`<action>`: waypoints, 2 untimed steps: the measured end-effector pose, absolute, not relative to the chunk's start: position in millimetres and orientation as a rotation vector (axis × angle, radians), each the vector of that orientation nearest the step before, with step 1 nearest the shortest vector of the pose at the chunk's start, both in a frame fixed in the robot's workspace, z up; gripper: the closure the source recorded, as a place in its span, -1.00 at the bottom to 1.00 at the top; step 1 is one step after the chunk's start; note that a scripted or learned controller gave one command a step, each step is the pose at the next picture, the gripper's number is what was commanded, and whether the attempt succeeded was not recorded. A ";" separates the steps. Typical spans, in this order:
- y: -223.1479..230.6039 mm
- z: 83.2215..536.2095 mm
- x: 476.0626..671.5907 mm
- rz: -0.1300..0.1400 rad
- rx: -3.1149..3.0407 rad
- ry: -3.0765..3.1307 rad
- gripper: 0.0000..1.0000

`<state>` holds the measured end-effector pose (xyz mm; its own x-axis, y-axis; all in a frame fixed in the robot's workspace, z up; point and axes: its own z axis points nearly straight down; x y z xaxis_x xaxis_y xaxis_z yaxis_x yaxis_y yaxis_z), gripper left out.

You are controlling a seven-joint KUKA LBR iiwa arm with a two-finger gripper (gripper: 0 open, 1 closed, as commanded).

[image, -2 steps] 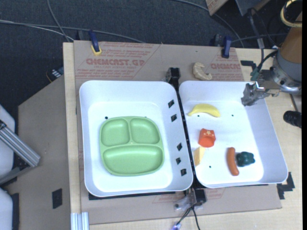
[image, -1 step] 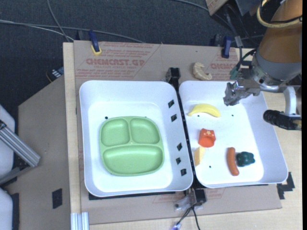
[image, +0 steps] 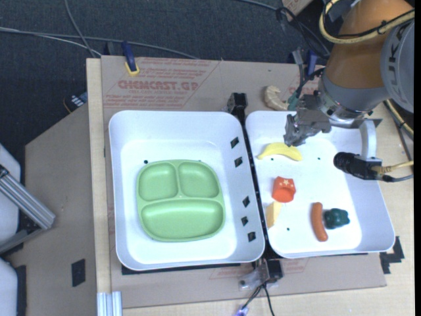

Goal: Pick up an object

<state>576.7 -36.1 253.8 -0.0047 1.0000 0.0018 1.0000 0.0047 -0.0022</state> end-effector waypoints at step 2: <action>55.4 230.6 563.7 0.002 -2.212 -2.224 1.00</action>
